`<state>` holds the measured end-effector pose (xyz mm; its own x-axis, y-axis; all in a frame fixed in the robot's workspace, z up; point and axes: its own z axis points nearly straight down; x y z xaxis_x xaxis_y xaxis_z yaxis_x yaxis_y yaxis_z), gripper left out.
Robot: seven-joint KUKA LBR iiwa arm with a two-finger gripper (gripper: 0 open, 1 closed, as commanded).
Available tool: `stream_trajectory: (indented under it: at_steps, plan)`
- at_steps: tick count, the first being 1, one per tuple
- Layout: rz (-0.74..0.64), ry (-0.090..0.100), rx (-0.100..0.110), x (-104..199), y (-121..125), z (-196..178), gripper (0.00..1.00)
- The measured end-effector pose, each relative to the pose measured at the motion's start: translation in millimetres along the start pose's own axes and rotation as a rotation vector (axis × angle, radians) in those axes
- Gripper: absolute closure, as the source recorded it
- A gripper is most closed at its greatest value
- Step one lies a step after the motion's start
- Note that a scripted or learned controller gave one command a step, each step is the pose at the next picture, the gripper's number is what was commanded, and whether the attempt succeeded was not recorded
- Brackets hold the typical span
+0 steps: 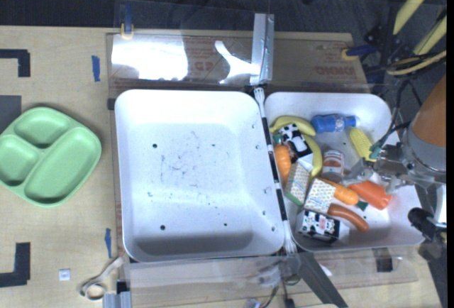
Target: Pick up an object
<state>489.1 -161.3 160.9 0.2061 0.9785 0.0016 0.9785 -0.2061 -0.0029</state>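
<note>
White bins sit side by side on the wooden bench (64, 51): left bin (191, 172) w/ bare scuffed floor, right bin (376, 104) packed w/ toy food. Yellow banana (292, 122) lies at the top near the divider, blue bottle (333, 122) just beside it, corn cob (360, 142) to the right. Orange carrot (284, 161) runs along the divider; a second carrot (369, 193) lies nearer the arm, black-and-white carton (319, 226) at the bottom. Gripper (379, 165) hangs over the bin's right side, just above the second carrot; can't tell whether its fingers are wide or narrow. Green divided plate (46, 155) rests well apart, far left.
</note>
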Motion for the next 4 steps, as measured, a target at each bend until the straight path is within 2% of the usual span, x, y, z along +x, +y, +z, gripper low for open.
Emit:
stream_trajectory:
  at_steps: [1, 2, 3, 4]
  plan:
    - [0.017, -0.002, -0.004, -30.5, 93.7, 21.7, 0.0]
    - [-0.026, 0.008, -0.005, -14.2, 134.3, 65.4, 0.0]
    - [-0.027, 0.001, -0.007, -16.5, 134.5, 55.8, 1.0]
    - [0.027, 0.0, 0.0, -19.7, 116.6, 62.9, 1.0]
